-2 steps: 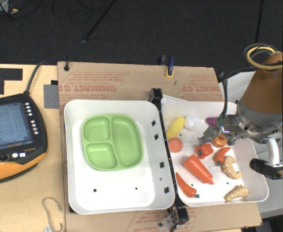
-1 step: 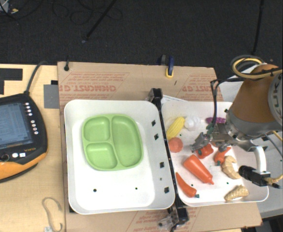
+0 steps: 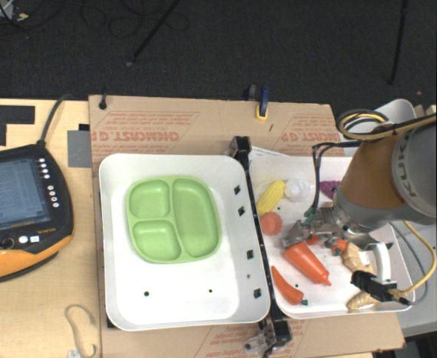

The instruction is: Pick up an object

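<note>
green tray (image 3: 175, 220) | white bins (image 3: 121, 289) | yellow corn (image 3: 271, 195) | orange carrot (image 3: 306, 262)

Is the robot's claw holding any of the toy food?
I cannot tell. The gripper is low in the right bin, just above the orange carrot.

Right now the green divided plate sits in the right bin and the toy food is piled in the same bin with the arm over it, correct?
Not quite. The camera view shows the green divided plate in the left bin; the toy food, like the corn, is in the right bin under the arm.
</note>
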### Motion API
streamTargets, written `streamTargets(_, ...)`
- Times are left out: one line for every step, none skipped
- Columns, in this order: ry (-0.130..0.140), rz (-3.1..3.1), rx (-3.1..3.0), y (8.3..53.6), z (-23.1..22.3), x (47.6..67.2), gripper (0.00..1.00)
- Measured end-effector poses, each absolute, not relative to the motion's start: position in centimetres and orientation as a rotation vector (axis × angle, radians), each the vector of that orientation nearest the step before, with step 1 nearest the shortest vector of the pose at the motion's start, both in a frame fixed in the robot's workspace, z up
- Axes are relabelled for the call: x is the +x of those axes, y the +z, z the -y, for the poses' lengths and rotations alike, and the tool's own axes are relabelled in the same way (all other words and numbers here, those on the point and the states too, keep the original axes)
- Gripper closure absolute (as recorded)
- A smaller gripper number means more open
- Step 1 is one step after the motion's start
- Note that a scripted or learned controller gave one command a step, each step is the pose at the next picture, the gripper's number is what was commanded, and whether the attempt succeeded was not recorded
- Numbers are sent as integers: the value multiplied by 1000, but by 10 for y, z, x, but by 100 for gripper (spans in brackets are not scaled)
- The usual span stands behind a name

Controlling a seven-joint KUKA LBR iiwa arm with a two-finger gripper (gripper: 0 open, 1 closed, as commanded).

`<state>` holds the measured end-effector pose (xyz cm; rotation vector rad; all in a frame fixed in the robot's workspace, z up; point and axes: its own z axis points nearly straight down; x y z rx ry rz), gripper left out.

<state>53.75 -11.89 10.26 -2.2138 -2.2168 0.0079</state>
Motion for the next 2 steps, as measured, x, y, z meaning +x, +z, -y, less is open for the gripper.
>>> streamTargets(4, 2218, -2220, 87, 118, 537, 0)
streamTargets(0, 2210, -2231, 99, 120, 538, 100)
